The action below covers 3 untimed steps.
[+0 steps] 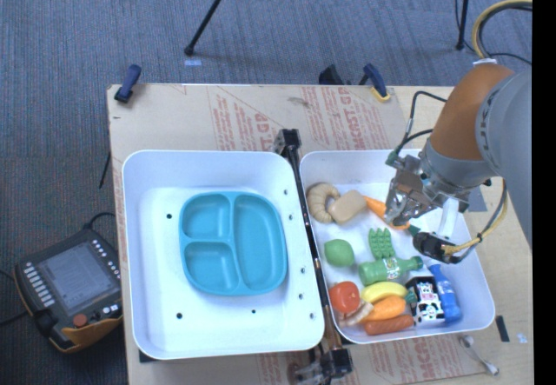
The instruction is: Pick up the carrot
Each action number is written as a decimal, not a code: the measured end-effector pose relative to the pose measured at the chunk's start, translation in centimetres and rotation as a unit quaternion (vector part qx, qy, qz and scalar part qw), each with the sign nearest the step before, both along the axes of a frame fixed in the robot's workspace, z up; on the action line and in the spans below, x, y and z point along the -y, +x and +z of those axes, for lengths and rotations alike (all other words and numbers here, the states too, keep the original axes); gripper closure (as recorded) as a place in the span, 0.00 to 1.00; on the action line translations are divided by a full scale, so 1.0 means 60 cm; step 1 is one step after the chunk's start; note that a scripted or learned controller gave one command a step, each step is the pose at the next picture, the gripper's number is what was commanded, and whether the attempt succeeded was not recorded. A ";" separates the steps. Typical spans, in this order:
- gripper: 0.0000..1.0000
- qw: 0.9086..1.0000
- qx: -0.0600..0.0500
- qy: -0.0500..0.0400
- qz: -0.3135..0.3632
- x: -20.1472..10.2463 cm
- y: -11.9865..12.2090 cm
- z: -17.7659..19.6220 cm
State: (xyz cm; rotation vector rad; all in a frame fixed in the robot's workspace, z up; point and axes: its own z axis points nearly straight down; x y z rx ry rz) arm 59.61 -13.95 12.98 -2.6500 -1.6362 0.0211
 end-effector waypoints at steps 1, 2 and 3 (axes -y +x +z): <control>0.00 1.000 0.000 0.000 0.000 0.000 0.000 -0.001; 0.00 0.990 0.011 -0.004 0.143 -0.025 0.015 -0.072; 0.00 0.929 0.012 0.000 0.370 0.046 0.078 -0.072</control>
